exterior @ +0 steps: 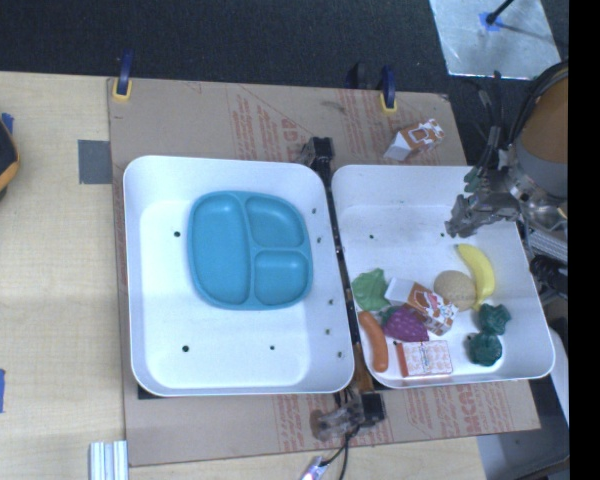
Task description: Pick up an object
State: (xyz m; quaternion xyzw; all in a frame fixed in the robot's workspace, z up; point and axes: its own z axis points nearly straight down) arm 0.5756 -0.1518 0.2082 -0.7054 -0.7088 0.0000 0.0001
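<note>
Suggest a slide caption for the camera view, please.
Tool hovers over the right bin above toy food; blue tray sits in left bin.

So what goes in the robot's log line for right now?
stage: approach | gripper: above right bin, far side | banana: lying in bin, untouched | blue plate: left bin

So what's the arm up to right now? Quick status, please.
Gripper hovering over the right bin, near its far right side, holding nothing visible. Toy food piled at the bin's near end, banana closest. Nothing between gripper and banana.
</note>
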